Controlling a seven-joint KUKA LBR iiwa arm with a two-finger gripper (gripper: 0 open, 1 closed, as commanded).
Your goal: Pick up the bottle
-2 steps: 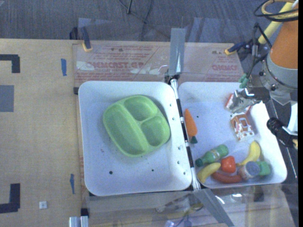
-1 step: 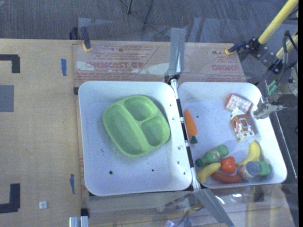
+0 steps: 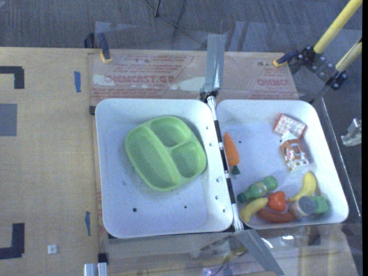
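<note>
A pale wooden surface [image 3: 46,154] with black corner marks and blue tape lies at left, grey carpet [image 3: 57,10] beyond it. The left bin [image 3: 115,211] holds a green plate [image 3: 165,152]. The right bin [image 3: 253,119] holds a carrot [image 3: 231,149], the bottle [image 3: 258,188] near its front edge, bananas [image 3: 307,186] and cartons [image 3: 289,125].

I see the plate [image 3: 166,152] in the left bin [image 3: 115,211]; bottle [image 3: 258,189] in the right bin [image 3: 253,119], carrot [image 3: 231,151] behind it.
</note>
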